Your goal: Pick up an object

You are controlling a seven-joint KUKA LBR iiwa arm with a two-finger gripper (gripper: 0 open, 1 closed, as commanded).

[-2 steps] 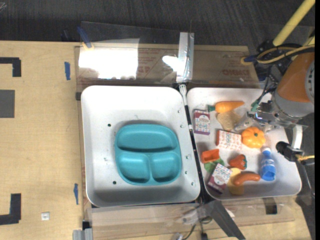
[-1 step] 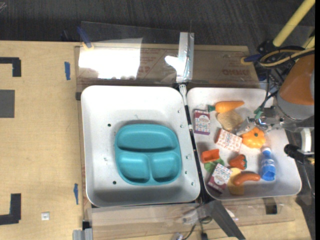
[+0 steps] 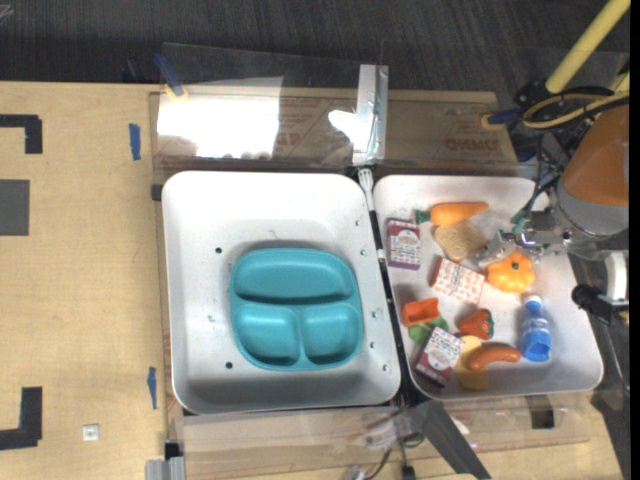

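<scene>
Small toy foods lie jumbled in the right white bin [image 3: 590, 368] — loose, easy pickings. The hand [image 3: 512, 238] hangs over the orange plastic pumpkin [image 3: 510, 274], seemingly its target; whether it is clenched I cannot tell.

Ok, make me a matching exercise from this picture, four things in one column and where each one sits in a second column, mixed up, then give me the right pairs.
Things:
1. teal divided tray
2. blue bottle
3. orange carrot
4. gripper

Places:
A. far end of the right bin
B. right side of the right bin, toward the near end
C. in the left bin
D. over the right bin, above the toy pumpkin

Pairs: 1-C, 2-B, 3-A, 4-D
</scene>
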